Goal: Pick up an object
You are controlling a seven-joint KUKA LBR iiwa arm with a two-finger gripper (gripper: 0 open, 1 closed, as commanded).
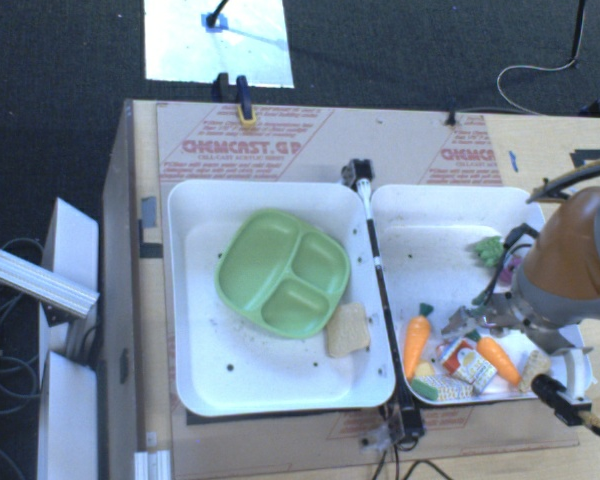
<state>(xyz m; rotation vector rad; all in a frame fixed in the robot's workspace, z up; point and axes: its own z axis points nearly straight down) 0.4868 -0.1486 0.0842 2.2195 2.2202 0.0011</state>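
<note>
The gripper (472, 318), its opening impossible to tell, hovered just above a tapered orange carrot (499, 360); left lay a smooth, compartmented green plate (283, 272) and a porous bread slice (348, 330).

arm (580, 258) cut off at right edge, green item (488, 249) partly hidden behind it

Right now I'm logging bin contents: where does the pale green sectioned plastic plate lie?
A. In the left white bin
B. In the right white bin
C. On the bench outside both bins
A: the pale green sectioned plate lies inside the left white bin, beside a tan sponge-like block.
</note>
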